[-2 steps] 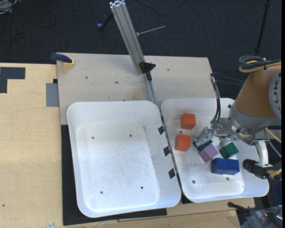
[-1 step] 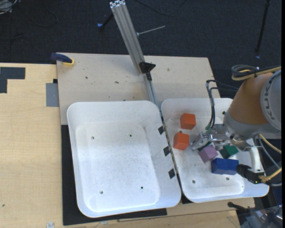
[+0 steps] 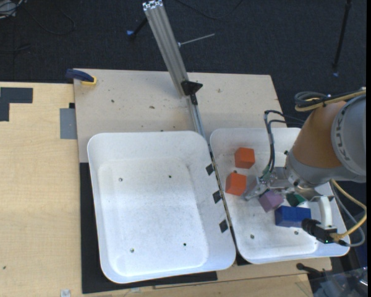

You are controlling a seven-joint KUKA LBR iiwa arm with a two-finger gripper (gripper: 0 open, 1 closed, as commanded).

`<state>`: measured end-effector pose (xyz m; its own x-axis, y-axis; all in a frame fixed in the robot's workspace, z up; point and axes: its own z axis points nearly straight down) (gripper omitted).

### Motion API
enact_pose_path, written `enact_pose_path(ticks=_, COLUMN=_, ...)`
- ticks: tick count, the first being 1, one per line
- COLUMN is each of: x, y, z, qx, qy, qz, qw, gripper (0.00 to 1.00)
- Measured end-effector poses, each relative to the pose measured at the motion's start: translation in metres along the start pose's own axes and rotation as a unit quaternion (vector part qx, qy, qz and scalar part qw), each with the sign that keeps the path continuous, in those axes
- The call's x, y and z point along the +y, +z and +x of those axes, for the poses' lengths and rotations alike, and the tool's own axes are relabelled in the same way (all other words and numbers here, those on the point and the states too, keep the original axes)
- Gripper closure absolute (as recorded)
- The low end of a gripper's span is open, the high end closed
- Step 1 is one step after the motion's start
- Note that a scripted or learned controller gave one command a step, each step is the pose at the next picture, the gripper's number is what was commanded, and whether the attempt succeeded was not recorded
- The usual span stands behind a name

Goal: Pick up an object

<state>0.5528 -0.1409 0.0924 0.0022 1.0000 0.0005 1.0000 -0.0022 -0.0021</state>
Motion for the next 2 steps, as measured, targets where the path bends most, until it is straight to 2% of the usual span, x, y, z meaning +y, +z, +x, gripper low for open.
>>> enact_pose_path(ticks=1, x=-0.001, y=-0.010, z=-0.001, qx=0.001, qy=0.003, qz=0.001, qw=1.0000, gripper=1.00)
enact_pose_path(ticks=2, x=-0.002, y=-0.049, z=0.000, qx=0.000, qy=0.000, qz=0.000, qw=1.0000, gripper=1.00)
